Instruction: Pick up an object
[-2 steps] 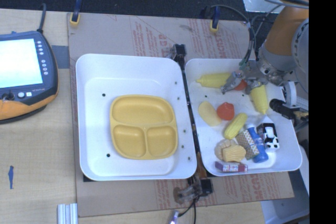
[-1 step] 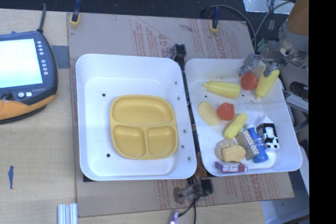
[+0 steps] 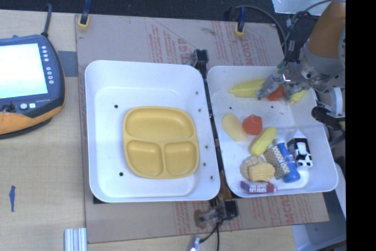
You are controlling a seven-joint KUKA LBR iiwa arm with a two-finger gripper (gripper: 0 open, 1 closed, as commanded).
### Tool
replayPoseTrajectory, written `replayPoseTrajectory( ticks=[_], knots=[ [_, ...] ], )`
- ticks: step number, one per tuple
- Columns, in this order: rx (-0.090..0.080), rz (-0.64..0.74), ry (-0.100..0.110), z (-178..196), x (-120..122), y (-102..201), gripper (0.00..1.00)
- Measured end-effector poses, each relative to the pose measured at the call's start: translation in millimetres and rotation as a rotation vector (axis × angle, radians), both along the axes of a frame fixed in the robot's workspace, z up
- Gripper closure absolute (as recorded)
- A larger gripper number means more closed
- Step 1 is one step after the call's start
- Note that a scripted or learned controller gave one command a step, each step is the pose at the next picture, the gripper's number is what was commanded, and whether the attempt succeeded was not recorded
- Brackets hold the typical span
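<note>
Two shallow white plastic bins sit side by side on the desk (image 3: 35,185), over a sheet of brown cardboard. The left bin (image 3: 100,126) holds a smooth yellow plastic tray with three compartments (image 3: 160,142), lying flat near its middle. The right bin (image 3: 317,182) carries a scatter of small toy pieces: a long yellow banana-like piece (image 3: 247,89) near the far rim, a pale yellow oval lump (image 3: 234,127), a glossy red rounded piece (image 3: 252,124), a ribbed yellow corn cob (image 3: 263,140), a blue tube (image 3: 287,163) and a black-and-white cow figure (image 3: 302,154), with more clutter at the near edge.

The grey arm with its orange band (image 3: 326,29) reaches in from the right and bends down over the right bin's far corner. The tool (image 3: 276,90) sits low just beside the banana-like piece, with something small and red (image 3: 276,95) right at its tip. From this angle I cannot tell how far open it is, or whether it grips the red thing.
</note>
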State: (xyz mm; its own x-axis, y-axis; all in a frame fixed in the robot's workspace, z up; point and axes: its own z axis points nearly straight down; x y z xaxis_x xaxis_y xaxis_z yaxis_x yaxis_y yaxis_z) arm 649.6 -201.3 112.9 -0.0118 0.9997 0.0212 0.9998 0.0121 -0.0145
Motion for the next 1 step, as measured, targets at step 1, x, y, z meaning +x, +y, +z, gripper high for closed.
replayPoseTrajectory(
  ticks=[1],
  knots=[
    [-0.01,-0.003,0.017,-25.6,1.2,-8.1,0.0]
  ],
)
